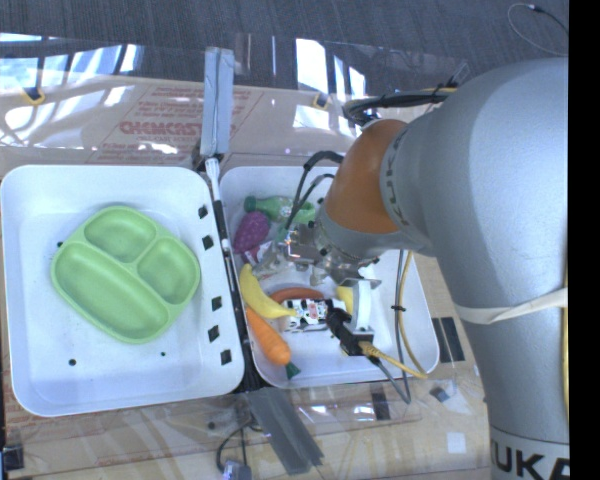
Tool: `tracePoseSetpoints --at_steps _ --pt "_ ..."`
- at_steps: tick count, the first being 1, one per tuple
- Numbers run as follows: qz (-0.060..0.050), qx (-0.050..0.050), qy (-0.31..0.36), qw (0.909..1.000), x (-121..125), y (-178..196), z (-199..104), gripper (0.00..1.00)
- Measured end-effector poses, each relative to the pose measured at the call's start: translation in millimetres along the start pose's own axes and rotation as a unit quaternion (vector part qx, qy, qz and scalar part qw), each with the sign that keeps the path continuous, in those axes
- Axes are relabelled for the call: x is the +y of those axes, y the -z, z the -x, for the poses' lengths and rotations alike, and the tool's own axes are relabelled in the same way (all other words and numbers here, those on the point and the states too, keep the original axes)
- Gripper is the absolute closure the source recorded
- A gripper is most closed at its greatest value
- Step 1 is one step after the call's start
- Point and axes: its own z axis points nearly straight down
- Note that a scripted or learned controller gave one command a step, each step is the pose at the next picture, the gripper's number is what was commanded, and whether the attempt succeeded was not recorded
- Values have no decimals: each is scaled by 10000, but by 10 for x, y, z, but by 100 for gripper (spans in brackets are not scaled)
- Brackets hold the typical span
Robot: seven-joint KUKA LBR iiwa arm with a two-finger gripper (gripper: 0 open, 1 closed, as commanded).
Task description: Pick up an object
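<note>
— In the right bin (417, 340), nearest: carrot (271, 341), then banana (257, 295), then purple grapes (250, 232). Gripper (325, 293) low among them, just beside the banana. Grasp state?

— Cannot tell; hidden under the wrist. Probably light, stiff, slick plastic. Best taken across the banana's narrow middle. Beyond, left bin (20, 268) with green plate (125, 273).

Arm (500, 228): one, grey, entering from the right edge and bulking across the right half of the camera view. Orange band (365, 183): wraps the arm just above the wrist, facing left. Wrist: pitched downward and leftward, black cables looping over its top. Gripper (315, 268): hangs below the wrist, low, largely masked by the wrist housing and cabling. Lower link: grey, upright at bottom right, lettered in black.
</note>
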Motion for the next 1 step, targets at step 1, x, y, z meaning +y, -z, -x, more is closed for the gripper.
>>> tracePoseSetpoints --at_steps 1 --pt "-46 2 -92 9999 -78 951 -329 0"
